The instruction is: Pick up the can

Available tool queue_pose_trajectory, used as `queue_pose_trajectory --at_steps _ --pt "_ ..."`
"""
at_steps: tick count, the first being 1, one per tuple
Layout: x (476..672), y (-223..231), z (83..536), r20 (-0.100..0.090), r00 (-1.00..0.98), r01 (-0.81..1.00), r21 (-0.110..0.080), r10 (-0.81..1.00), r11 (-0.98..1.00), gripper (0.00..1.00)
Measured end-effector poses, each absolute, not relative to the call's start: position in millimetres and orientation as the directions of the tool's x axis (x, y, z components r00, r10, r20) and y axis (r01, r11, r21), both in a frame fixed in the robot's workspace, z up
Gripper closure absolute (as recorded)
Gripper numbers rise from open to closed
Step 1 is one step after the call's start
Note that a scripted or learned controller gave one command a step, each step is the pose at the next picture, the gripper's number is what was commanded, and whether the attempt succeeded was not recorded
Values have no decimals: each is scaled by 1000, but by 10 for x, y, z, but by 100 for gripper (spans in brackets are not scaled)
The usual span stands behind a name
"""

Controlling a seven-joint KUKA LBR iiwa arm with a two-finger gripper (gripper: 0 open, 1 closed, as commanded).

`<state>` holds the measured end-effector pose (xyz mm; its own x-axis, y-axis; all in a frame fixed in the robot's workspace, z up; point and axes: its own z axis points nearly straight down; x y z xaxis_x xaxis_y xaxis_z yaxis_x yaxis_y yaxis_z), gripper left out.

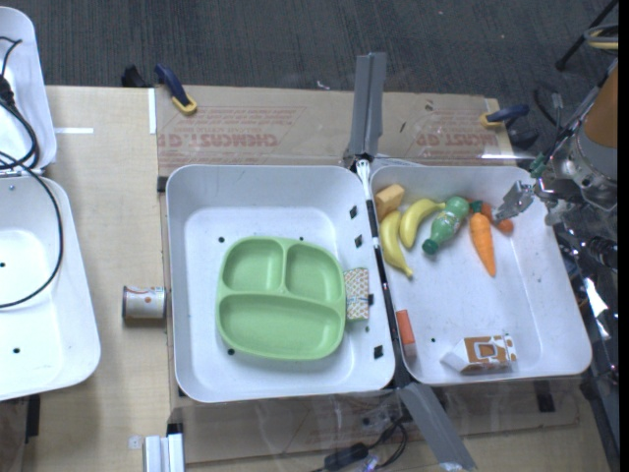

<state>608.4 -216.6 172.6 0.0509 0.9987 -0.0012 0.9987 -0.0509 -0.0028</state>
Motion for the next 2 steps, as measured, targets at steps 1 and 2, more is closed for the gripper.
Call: queue_pose_trajectory --at_steps 1,2 --pt "4765 -1522 906 1 108 994 -4 994 -108 0" --pt "5536 -1314 910 -1 125 992 -2 992 -125 0"
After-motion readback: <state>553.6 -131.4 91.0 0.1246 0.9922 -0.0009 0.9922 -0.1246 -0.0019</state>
